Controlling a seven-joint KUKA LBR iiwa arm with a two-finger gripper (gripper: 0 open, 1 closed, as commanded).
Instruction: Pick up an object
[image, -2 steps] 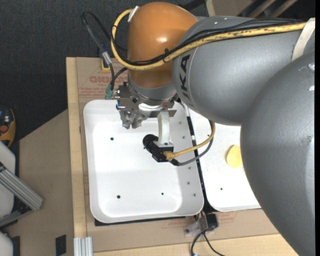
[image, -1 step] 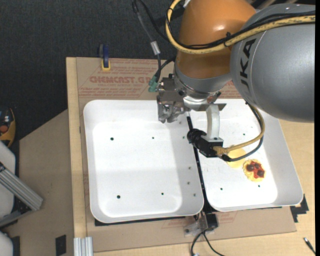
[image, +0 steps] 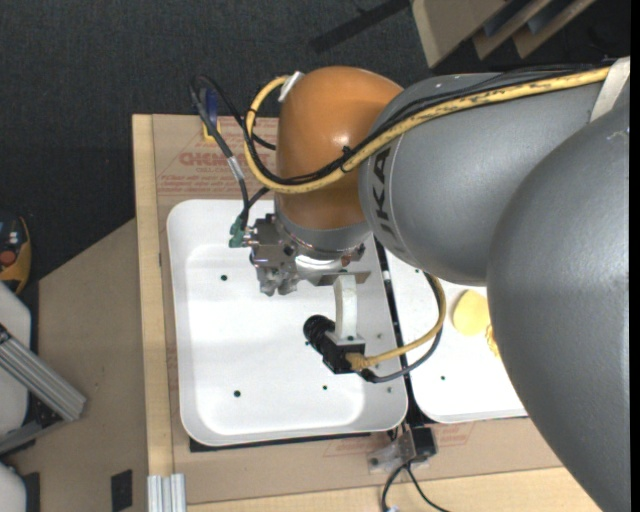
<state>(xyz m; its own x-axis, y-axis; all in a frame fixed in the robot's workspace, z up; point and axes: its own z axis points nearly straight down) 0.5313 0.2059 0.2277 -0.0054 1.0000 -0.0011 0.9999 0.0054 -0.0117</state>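
My gripper (image: 273, 277) hangs low over the upper middle of the left white bin (image: 215, 405), under the orange wrist band. The arm's bulk hides what lies directly beneath it. A pale yellow rounded object (image: 470, 312) lies in the right bin (image: 460, 400), partly covered by the grey arm. The gripper is well to the left of that object, in the other bin.
The bins sit on a cardboard sheet (image: 150, 200) on the bench. The grey arm covers most of the right bin and the right half of the view. A metal rail (image: 40, 380) lies off the bench at the left.
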